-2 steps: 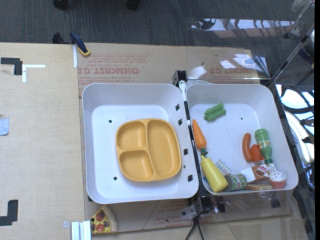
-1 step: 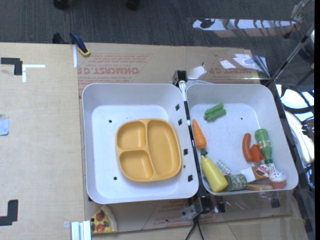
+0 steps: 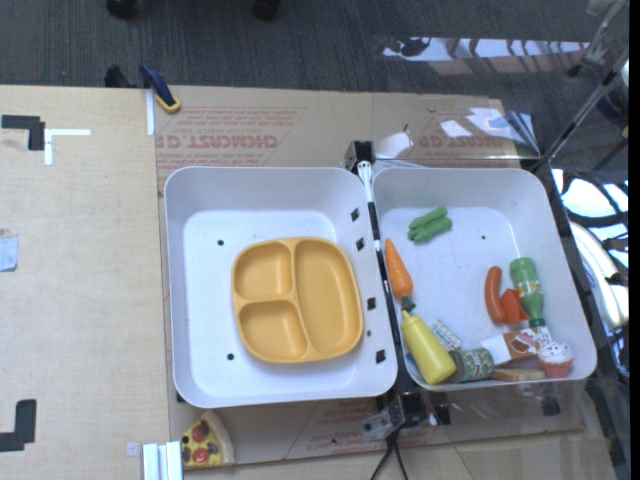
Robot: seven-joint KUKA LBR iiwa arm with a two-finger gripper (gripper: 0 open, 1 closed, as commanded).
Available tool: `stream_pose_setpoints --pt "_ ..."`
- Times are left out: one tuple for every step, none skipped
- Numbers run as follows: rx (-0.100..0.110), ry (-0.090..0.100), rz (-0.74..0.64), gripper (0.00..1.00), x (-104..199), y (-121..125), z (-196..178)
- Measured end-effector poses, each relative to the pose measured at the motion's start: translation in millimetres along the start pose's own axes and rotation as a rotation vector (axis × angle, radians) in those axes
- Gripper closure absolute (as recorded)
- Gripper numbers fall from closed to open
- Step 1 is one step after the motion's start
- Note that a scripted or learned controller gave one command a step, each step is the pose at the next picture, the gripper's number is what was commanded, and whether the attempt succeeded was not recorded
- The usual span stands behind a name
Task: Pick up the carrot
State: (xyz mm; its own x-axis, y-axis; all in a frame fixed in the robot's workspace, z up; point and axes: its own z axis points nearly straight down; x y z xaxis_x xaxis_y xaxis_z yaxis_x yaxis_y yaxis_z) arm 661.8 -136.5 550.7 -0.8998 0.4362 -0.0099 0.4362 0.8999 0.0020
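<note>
Two states are possible for the claw, spread or pressed together; which one cannot be told. The carrot (image 3: 398, 270) is seen in the right bin (image 3: 535, 190), lying against its left wall, orange body slanted. A yellow bottle (image 3: 428, 349) is placed just below it, green beans (image 3: 430, 224) up-right of it. A yellow divided plate (image 3: 297, 299) is held in the left bin (image 3: 195, 203) on the counter (image 3: 80, 298).

Carrot (image 3: 398, 269) btwn wall, mustard bottle (image 3: 427, 347)

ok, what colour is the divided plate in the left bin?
Yellow-orange, plain, no pattern. The divided plate sits in the left bin; the camera view shows it clearly.
</note>
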Motion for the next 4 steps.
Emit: stream_pose_setpoints --pt "-0.002 -0.006 -0.001 1.00 -1.6 0.8 -9.3" --pt "-0.002 -0.006 -0.001 0.00 -1.6 0.8 -9.3" --pt "-0.004 -0.013 -0.002 1.00 -3.1 1.7 -18.7" --pt "-0.004 -0.013 -0.002 0.00 -3.1 1.7 -18.7"
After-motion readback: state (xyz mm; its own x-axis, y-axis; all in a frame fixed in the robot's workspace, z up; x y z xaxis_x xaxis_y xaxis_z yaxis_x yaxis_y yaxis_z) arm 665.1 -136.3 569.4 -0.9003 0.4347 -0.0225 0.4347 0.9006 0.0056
